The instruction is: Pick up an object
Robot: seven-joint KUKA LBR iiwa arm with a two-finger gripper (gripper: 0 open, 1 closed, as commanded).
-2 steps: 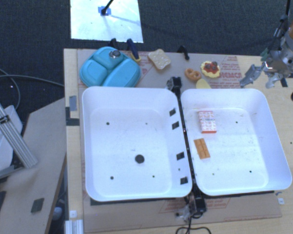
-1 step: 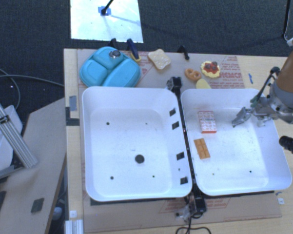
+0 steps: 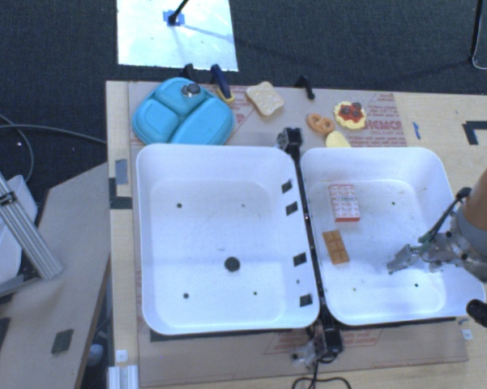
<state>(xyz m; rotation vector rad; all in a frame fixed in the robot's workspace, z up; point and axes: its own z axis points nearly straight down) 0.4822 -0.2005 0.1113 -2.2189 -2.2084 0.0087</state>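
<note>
Arm low from right — gripper (image 3: pixel 403 260) over right bin (image 3: pixel 373 164), near brown bar (image 3: pixel 335 246)

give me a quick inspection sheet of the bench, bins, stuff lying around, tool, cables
surface: bench bearing two shallow white bins side by side, left bin and right bin
job's things: red-and-white rectangular block and brown waffle-like bar in the right bin; small dark round piece in the left bin
clutter: behind the bins, blue divided plastic tray, toast-like slice, orange pretzel shape, round yellow piece with red topping, pale yellow piece
grippers: tool low over the right bin, right of the bar, nothing seen between its fingers
cables: black cable at left
surroundings: dark carpet, white sheet on it
</note>
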